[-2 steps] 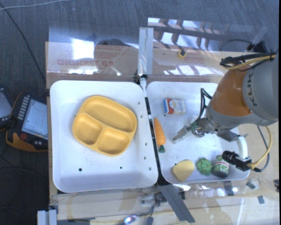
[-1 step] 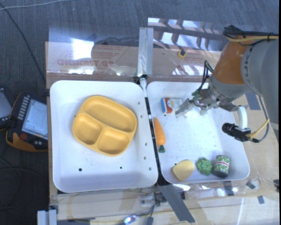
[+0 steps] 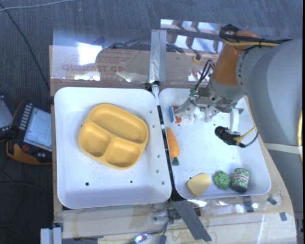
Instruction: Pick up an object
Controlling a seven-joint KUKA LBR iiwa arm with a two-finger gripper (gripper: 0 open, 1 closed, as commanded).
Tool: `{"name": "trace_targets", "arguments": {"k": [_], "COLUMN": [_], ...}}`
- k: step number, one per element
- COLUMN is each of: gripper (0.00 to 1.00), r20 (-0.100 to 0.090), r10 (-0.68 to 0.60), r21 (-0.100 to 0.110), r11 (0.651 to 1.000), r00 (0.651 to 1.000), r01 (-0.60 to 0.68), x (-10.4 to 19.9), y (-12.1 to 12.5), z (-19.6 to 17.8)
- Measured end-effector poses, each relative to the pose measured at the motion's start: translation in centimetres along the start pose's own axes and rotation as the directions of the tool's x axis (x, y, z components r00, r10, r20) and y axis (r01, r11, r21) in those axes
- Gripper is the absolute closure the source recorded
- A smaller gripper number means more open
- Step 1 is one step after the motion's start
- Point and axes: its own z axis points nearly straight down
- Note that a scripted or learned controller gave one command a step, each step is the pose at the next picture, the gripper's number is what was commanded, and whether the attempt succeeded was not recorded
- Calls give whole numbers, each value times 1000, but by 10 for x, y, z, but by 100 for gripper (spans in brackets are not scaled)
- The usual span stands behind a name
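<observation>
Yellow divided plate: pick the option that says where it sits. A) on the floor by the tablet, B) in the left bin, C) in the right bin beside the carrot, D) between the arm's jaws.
B: the yellow divided plate lies flat in the left bin, across the divider from the carrot in the right bin.

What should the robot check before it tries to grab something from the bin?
1. Things to grab in the right bin: ok; carrot, pale yellow piece, green piece, small can.
2. Gripper over the right bin: ok, near its top left.
3. Fingers open: cannot tell.
4. Already holding something: cannot tell.
5. Carrot easy to reach: not ok, it lies along the bin's left wall.
6. Yellow tray out of the way: ok, left bin.
</observation>
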Motion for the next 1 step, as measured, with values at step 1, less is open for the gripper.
{"name": "trace_targets", "arguments": {"k": [1], "gripper": [0], "r20": [0], "r10": [82], "r21": [1], "r11": [997], "r00": [997], "r01": [-82], "x": [-92], "y": [-14], "z": [-10]}}
